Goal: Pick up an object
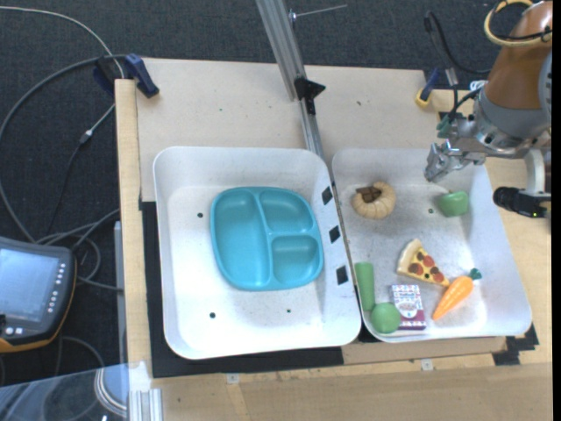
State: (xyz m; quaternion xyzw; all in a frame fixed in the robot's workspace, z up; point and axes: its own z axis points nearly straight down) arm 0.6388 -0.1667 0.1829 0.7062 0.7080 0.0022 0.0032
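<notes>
light: bright, even overhead | shadows: soft, faint | focus: slightly soft, grainy | glare: none

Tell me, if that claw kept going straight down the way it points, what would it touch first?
Probably the small green toy, which lies just below the gripper in the right bin. Depth is hard to judge, so it might meet the bin floor beside it instead.

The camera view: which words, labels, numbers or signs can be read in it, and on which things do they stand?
No text can be read.
Small carton in the right bin: a printed pink and white front, too small and blurred to read.
Handheld screen at the left edge: lit, but its content is too blurred to read.
</notes>
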